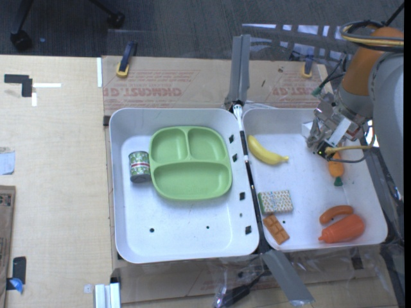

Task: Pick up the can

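Observation:
A small can (139,167) with a green patterned label stands in the left bin (186,242), just left of the green divided plate (191,162). My gripper (320,144) hangs over the far right part of the right bin (302,188), well away from the can. Its fingers point down toward the bin floor next to a small orange carrot-like piece (336,170).
The right bin holds a banana (266,151), a speckled sponge block (276,201), an orange waffle-like piece (277,229), a sausage (336,213) and a large carrot (343,230). A ridge (244,165) divides the two bins.

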Robot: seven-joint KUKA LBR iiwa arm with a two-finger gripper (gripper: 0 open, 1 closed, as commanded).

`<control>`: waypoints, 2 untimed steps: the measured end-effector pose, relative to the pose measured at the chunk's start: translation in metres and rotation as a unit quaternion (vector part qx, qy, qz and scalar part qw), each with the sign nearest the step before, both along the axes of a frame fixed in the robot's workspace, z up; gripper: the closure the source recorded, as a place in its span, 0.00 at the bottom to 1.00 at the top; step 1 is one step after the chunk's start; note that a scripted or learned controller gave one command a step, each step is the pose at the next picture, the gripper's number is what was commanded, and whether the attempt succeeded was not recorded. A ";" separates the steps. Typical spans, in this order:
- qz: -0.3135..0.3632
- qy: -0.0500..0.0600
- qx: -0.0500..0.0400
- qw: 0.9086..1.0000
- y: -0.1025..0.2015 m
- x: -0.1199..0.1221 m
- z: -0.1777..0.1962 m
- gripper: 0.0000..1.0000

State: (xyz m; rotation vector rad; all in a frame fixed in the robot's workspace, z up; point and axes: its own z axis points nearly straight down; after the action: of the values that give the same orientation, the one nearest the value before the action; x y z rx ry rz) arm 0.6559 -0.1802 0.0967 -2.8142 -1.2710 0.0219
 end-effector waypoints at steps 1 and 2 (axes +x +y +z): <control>-0.001 0.000 0.000 1.000 0.000 0.000 0.000 0.00; 0.001 0.001 0.005 1.000 0.004 0.001 0.010 1.00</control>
State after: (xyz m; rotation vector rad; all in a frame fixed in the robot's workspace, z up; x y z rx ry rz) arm 0.6566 -0.1766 0.1066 -2.8041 -1.2706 0.0195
